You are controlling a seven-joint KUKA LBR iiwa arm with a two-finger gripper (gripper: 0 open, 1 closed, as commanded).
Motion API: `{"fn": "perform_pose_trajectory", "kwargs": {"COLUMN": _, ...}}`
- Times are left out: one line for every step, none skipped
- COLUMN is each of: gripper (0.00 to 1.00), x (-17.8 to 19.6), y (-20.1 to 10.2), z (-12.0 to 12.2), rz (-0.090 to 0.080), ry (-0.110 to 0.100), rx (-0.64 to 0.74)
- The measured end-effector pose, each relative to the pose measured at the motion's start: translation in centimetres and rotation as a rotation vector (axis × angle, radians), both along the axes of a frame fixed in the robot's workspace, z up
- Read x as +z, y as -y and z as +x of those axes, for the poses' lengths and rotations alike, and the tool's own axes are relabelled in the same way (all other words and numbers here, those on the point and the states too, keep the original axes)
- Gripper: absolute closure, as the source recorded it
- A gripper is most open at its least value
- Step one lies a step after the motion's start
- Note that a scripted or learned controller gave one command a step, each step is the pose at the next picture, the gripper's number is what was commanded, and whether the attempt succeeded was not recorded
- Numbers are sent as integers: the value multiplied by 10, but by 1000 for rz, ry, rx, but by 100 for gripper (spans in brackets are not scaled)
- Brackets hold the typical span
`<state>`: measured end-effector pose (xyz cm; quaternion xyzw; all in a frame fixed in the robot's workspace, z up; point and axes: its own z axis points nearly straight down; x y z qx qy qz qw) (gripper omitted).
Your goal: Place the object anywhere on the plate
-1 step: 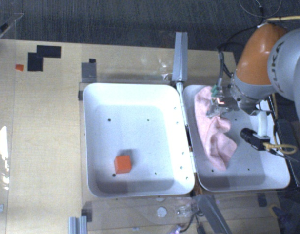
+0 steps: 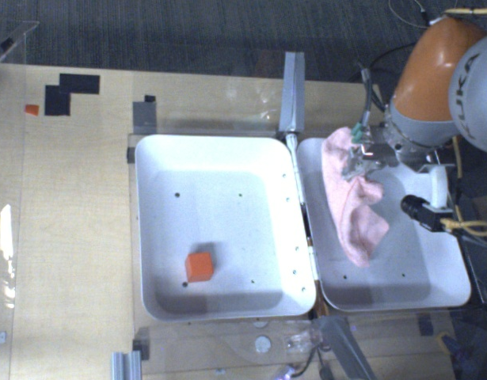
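Note:
A pink cloth [image 2: 355,216] lies crumpled along the left side of the right bin [image 2: 417,279], reaching from the bin's far edge to about its middle. My gripper [image 2: 360,163] comes in from the right over the upper part of the cloth. Its fingers are pinched on a bunched fold, and the cloth's creases gather toward them. A small orange cube [image 2: 199,267] rests on the floor of the left bin [image 2: 227,165], near its front left corner and well away from the gripper.
A grey metal divider post [image 2: 291,93] stands between the bins at the back. The arm's orange band [image 2: 437,66] and a black cable fitting [image 2: 421,210] hang over the right bin's right side. Black markers [image 2: 69,92] sit on the bench at far left.

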<state>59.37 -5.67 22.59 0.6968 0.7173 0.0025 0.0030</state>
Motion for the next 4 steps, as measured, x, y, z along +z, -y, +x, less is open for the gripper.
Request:
{"fn": "perform_pose_trajectory", "kwargs": {"gripper": 100, "x": 10, "y": -50, "z": -15, "rz": -2, "ry": -1, "rx": 403}}
{"fn": "perform_pose_trajectory", "kwargs": {"gripper": 100, "x": 2, "y": -97, "z": -19, "rz": -4, "ry": 1, "rx": 807}}
{"fn": "perform_pose_trajectory", "kwargs": {"gripper": 100, "x": 13, "y": -145, "z": -29, "rz": -8, "ry": 4, "rx": 1207}}
{"fn": "perform_pose_trajectory", "kwargs": {"gripper": 100, "x": 13, "y": -185, "z": -38, "rz": -9, "ry": 4, "rx": 1540}}
